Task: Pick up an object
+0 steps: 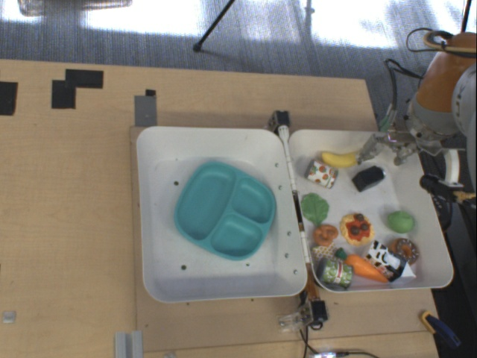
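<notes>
One gripper: two-finger metal gripper (387,145), fingers spread open, nothing between them, over the right white bin's (428,222) far edge.
Nearest objects: yellow plastic banana (339,157) just left; black block (367,177) just below.
Left bin: shallow white bin (156,200) holds teal divided plate (226,209).

Open floor in the right bin (440,271) lies around the black block (367,177); toys crowd its lower edge.

Bright even daylight; sunlit streaks on floor (246,10) up top; soft shadows; slight blur.
</notes>
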{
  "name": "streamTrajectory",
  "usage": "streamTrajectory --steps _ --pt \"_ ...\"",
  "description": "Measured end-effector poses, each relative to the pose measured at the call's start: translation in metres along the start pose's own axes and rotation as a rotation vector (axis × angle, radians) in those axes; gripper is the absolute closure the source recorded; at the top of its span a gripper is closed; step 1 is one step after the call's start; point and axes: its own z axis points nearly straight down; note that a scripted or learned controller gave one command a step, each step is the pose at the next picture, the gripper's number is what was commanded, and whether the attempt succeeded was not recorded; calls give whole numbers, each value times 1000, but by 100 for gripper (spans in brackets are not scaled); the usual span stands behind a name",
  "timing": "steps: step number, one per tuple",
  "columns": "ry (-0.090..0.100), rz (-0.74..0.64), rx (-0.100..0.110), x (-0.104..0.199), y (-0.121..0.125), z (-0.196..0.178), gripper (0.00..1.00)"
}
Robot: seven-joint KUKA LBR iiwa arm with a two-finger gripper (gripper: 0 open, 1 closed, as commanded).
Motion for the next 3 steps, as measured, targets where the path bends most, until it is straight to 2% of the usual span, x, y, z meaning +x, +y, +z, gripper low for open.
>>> streamTrajectory --steps 1,2,3 --pt "0 -1 -4 95 -45 22 0" --pt "-1 -2 -8 95 -43 10 100" --pt "-1 -3 -11 131 -10 -106 100"
